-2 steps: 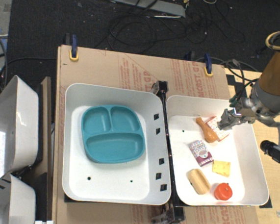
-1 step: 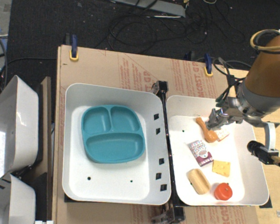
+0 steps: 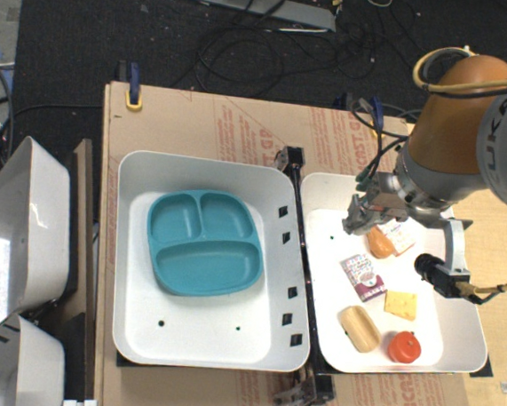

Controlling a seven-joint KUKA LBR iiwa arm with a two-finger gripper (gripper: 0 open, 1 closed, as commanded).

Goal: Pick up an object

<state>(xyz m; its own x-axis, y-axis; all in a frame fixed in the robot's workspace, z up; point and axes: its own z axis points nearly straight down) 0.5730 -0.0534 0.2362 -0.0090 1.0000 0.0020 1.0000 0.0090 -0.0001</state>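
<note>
Several small objects lie in the right bin [image 3: 325,196]: an orange piece [image 3: 380,245] with a white piece [image 3: 402,240] against it, a maroon packet [image 3: 361,276], a yellow cheese-like square [image 3: 401,305], a tan roll [image 3: 359,328] and a red round piece [image 3: 405,347]. My gripper [image 3: 370,214] hangs over the bin's back half, directly above and behind the orange piece, close to it. Whether it touches the orange piece is unclear from this angle.
The left bin [image 3: 135,231] holds a teal divided plate [image 3: 203,242]. A black part with a cable [image 3: 438,273] hangs off the arm over the right bin's right side. Black clips [image 3: 291,292] line the wall between the bins. Cardboard [image 3: 243,130] lies under both bins.
</note>
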